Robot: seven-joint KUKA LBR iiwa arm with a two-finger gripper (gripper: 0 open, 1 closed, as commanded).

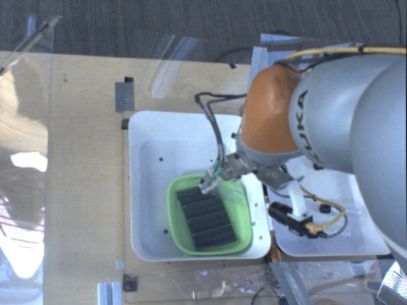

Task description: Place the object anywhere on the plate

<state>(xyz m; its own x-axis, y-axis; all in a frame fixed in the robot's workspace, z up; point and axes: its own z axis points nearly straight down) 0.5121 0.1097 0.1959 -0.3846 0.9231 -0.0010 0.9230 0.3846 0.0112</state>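
Note:
A green plate (pixel 181 240) sits in the front right part of the left white bin (pixel 149 170). A dark ridged rectangular object (pixel 205 219) lies flat on the plate, slanted from upper left to lower right. My gripper (pixel 212 180) hangs just over the object's far end, at the plate's back rim. The big grey arm with its orange band (pixel 270 116) covers the wrist above it, and the view is too small to tell whether the gripper touches the object.
The right white bin (pixel 346 243) is mostly hidden under the arm. The left bin's back and left floor is bare white. Bin walls rise close around the plate at the front and right.

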